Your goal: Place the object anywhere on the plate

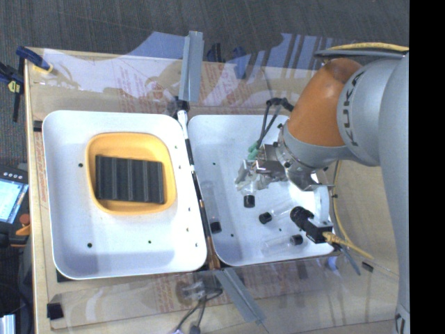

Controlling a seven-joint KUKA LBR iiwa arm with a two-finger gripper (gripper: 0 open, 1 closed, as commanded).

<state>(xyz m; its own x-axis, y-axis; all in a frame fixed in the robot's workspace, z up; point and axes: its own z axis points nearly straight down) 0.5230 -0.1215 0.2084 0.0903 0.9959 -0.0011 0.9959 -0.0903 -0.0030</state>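
A yellow plate lies in the left bin. On it rests a dark grey ribbed block, covering most of the plate's middle. My gripper hangs over the right bin, near that bin's centre and well away from the plate. I see nothing held in it. Just below the gripper a small black piece lies on the bin floor.
Two more small black pieces lie in the right bin's lower part, with a clear plastic piece beside them. A raised divider separates the bins. The arm's orange band looms over the right bin's right side.
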